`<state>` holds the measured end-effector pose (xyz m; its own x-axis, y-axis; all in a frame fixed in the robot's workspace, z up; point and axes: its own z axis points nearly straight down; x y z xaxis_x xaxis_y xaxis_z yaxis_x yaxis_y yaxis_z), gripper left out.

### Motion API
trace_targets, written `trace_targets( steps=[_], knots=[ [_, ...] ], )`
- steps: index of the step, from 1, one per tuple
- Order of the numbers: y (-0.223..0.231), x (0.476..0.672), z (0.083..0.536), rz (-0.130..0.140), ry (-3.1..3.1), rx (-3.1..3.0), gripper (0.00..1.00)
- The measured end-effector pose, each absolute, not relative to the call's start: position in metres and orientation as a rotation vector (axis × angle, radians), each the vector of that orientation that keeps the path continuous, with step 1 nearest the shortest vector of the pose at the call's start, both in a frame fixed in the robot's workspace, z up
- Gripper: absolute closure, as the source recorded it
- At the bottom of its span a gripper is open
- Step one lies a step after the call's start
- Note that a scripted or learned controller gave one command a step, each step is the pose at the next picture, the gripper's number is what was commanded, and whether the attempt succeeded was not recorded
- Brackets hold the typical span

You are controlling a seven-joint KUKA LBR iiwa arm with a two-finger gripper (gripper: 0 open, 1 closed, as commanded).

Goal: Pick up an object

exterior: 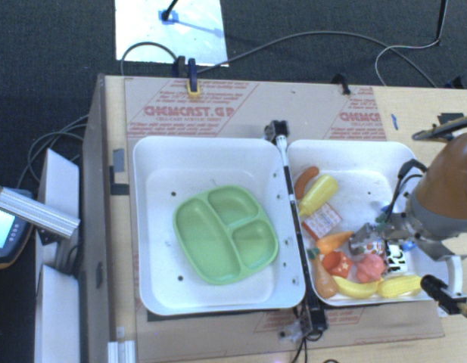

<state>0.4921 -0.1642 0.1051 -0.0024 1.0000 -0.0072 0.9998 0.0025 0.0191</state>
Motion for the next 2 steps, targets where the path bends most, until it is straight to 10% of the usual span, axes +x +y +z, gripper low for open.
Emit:
trace_targets(
  steps=[2],
  knots=[
    [-0.096, 0.526, 0.098, 0.022, 2.196, 2.2, 0.0]
  ],
)
